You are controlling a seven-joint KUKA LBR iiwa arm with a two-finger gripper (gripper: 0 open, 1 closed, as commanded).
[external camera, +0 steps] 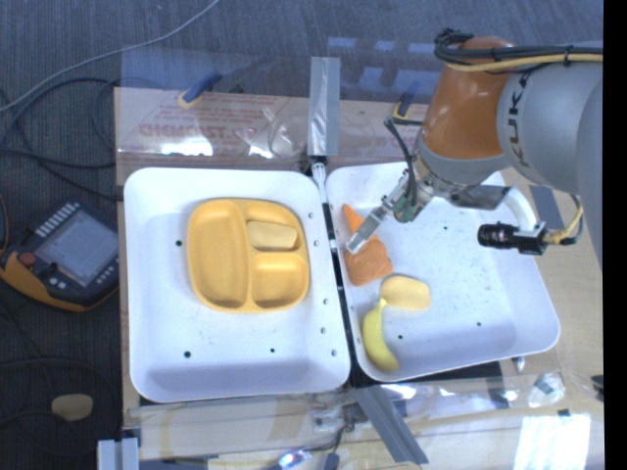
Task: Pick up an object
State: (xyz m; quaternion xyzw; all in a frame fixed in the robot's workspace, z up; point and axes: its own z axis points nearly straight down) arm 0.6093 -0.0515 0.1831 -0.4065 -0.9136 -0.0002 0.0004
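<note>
The gripper reaches down into the right bin, and its tip is just above the orange piece that lies close to the left wall of this bin. I take this orange piece as the landmark. I cannot tell if the claw is open or closed, because it looks like 1 slim grey shape from this angle, and nothing is seen held in it.

Touching the upper left of the orange piece there is a small carrot-like piece. Just beside its lower right lies a pale yellow lump, and below it, near this lump, lies a banana. Far to the left of the orange piece, in the left bin, is a yellow divided tray.

The step in hand seems to be the descent for the grasp, so the task is at its beginning. To do it well, I think the claw should come straight down and be centred on the orange piece, with room on 2 sides. The bin wall and the carrot-like piece are very near, so a small shift away from the wall may help. The piece looks flat and low, so a shallow grip could slip off.
</note>
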